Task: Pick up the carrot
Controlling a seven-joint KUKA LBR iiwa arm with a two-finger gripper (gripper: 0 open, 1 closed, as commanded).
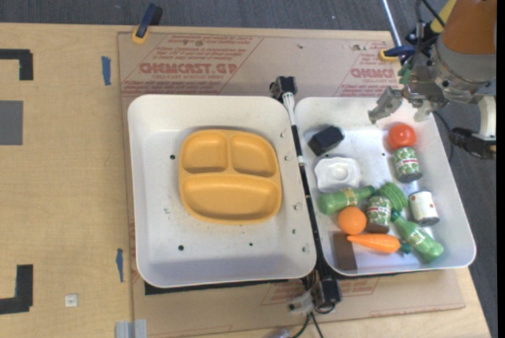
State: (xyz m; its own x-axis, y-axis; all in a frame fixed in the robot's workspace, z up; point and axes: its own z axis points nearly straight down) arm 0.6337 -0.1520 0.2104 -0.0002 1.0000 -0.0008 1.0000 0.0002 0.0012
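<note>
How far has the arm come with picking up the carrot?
Nothing looks done yet: the carrot lies at the near edge of the right bin, beside an orange ball. In hand: the gripper hovers over the bin's far side, above a red tomato, holding nothing. Left: move to the carrot, descend, grasp, lift.
</note>
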